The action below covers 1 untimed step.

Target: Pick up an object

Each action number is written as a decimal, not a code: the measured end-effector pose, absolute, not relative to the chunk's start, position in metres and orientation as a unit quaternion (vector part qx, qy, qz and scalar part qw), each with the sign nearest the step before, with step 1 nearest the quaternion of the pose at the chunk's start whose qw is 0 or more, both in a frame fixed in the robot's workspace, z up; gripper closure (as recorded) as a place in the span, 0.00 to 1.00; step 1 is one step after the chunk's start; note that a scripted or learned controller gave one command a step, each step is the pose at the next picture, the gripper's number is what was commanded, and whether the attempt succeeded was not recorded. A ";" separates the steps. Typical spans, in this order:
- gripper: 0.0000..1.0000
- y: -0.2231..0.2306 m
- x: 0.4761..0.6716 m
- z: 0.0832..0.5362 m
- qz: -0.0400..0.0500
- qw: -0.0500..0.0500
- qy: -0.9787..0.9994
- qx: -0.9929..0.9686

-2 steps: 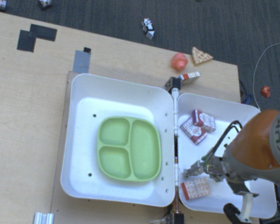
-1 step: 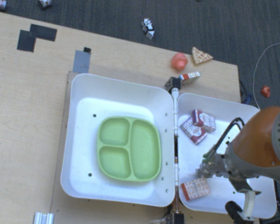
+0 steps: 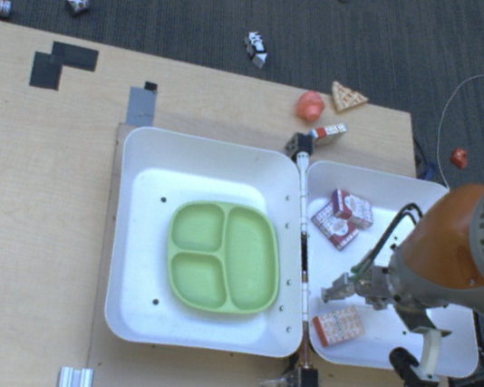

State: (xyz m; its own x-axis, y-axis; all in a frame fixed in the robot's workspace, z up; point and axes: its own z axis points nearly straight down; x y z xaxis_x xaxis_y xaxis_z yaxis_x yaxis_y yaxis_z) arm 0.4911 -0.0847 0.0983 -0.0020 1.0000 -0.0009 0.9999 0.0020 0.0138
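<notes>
Arm (image 3: 454, 242) leans in from right over right bin (image 3: 408, 190), wrist low. Probably lining up on a pick target there, judging by pose.
Gripper (image 3: 342, 290) sits above bin floor, near orange-white packet (image 3: 337, 325); nothing seen between tips, grip state: can't tell.
Right bin contents: packet at front edge, red-white box (image 3: 342, 218) toward back, well apart.
Left bin (image 3: 220, 161): green divided tray (image 3: 224, 258) in middle, compartments bare.
Loose bits outside bins on bench/floor, e.g. red ball (image 3: 310, 107).
</notes>
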 end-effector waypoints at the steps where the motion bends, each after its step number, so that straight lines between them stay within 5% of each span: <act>1: 0.00 -0.084 0.489 0.087 0.002 0.003 0.707 0.707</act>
State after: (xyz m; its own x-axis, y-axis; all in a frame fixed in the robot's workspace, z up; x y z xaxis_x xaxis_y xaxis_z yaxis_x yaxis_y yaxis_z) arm 0.4888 -0.0844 0.0870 0.0000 1.0000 -0.0013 1.0000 0.0000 0.0078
